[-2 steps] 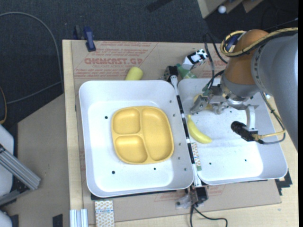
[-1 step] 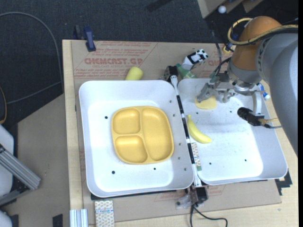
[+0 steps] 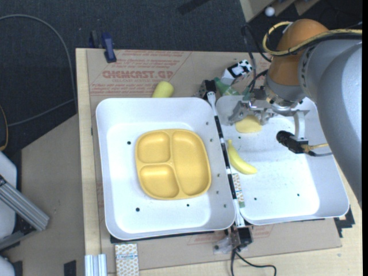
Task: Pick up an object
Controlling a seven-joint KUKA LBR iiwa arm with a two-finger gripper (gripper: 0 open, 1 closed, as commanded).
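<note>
Dark carpet surrounds a tabletop (image 3: 86, 154) covered with printed cardboard, on which two shallow white bins are set side by side so that objects can be moved between them. A yellow divided plate (image 3: 172, 163) is laid flat near the middle of the left bin (image 3: 115, 206), well apart from the arm. In the right bin (image 3: 299, 206), a banana (image 3: 238, 161) is seen lying close against the shared wall, and a pale yellow rounded object (image 3: 249, 126) is found toward the far end. The end effector (image 3: 253, 112) is positioned directly over that rounded object, with the grey arm and its orange band reaching in above it, which suggests that this piece is the intended target of the pick. Whether the fingers are spread or closed cannot be told, since they are masked by the wrist hardware, and no object is shown between them. A small yellow item (image 3: 163, 89) is left outside the bins on the cardboard, beyond the left bin's far edge.
</note>
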